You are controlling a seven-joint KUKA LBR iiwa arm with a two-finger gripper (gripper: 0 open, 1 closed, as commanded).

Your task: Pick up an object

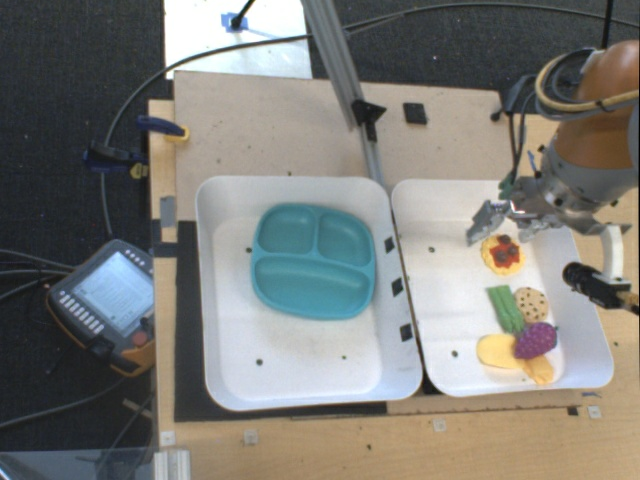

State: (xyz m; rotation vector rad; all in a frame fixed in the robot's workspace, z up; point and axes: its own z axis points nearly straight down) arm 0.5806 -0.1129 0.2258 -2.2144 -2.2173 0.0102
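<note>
Your gripper (497,220) is hanging with its fingers spread and holding nothing, and the little toy pizza (502,254) is lying just below it, almost touching

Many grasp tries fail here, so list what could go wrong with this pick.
1. The gripper hangs beside the pizza toy, off to its upper left; closing there may miss it.
2. The green stick, cookie, grapes and yellow piece lie crowded together, so a descent there could shove neighbours or grab two.
</note>
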